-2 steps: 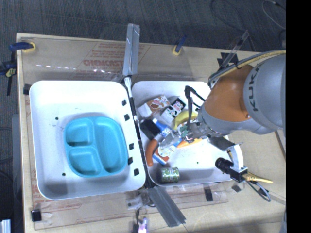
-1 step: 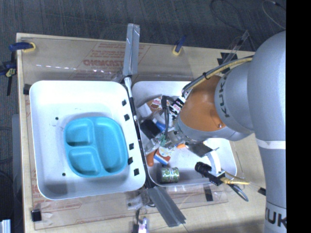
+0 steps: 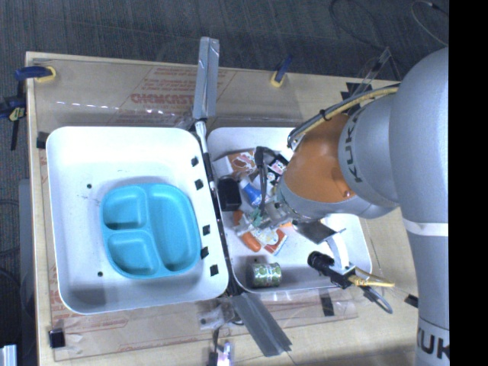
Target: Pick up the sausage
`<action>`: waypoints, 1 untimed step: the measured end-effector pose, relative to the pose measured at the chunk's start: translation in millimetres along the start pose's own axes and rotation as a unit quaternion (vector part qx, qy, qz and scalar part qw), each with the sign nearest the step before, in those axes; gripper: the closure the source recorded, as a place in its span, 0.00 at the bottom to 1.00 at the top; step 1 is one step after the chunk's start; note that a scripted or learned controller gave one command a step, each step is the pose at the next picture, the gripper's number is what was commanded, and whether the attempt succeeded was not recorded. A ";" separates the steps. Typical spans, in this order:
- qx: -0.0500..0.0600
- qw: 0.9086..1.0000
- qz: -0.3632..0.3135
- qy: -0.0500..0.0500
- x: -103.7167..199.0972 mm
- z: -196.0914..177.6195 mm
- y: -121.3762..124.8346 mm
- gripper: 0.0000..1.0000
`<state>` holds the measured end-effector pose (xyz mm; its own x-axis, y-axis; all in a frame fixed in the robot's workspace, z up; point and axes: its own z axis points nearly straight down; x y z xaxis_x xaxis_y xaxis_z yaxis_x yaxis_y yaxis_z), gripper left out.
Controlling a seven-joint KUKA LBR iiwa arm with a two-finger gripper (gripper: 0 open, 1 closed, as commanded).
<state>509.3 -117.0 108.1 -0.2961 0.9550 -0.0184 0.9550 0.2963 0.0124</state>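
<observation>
A small orange-red sausage (image 3: pixel 250 242) lies in the right bin (image 3: pixel 358 244), near its left wall, among other small items. My gripper (image 3: pixel 263 215) reaches down into this clutter just above and to the right of the sausage. The grey and orange wrist covers the middle of the bin and hides what lies under it. I cannot tell whether anything sits in the gripper.
A blue divided plate (image 3: pixel 149 229) lies in the left bin (image 3: pixel 76 166). In the right bin are a black block (image 3: pixel 227 193), a blue item (image 3: pixel 252 194), a printed packet (image 3: pixel 242 161), an orange and white wrapper (image 3: pixel 276 239) and a green can (image 3: pixel 266 273).
</observation>
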 end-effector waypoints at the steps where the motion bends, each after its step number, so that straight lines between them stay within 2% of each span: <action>1: 0.005 0.990 -0.141 0.010 52.5 -94.3 43.3 1.00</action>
<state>533.4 -52.7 202.0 -0.5504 0.8349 -0.0007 0.8349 0.5504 0.0005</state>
